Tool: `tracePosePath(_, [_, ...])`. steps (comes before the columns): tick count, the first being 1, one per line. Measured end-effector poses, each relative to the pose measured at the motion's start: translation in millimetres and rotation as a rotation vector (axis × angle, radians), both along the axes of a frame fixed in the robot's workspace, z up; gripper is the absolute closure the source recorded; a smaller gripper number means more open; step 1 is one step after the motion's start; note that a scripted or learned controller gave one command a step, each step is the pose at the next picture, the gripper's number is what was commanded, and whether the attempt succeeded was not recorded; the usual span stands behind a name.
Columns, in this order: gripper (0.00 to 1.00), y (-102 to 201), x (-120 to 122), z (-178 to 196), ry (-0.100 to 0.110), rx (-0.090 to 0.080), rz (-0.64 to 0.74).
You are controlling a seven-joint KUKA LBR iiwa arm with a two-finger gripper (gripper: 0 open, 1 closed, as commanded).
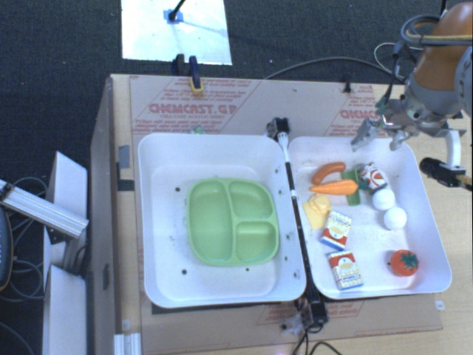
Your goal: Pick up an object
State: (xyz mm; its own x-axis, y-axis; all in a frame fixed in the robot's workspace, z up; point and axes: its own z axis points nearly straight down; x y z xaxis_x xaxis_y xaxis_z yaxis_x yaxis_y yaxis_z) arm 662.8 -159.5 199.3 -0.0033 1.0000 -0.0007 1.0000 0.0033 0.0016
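arm: reaches in from right, wrist bent down over far rim of right bin [432, 220]
gripper [383, 135]: fingers spread, nothing between them
carrot [334, 188]: inside right bin, below gripper, untouched

illumination is bright, even and diffuse from overhead, casting only faint soft shadows inside the white bins [159, 198], whose walls verge on overexposure, while a pale sheet [176, 21] on the dark floor glares strongly, and the low-resolution frame is mildly soft throughout, with the arm [443, 58] slightly blurred.
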Motion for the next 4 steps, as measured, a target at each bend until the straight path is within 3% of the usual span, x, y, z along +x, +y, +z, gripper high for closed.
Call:
tracePosePath(1, [0.00,-5,10,-108,-0.014,-0.003,0.002])
tracePosePath(2, [0.00,36,11,-108,-0.016,-0.002,0.002])
tracePosePath(3, [1.00,37,12,-96,-0.019,0.000,0.005])
tracePosePath(4, [0.00,37,12,-96,-0.018,0.000,0.006])
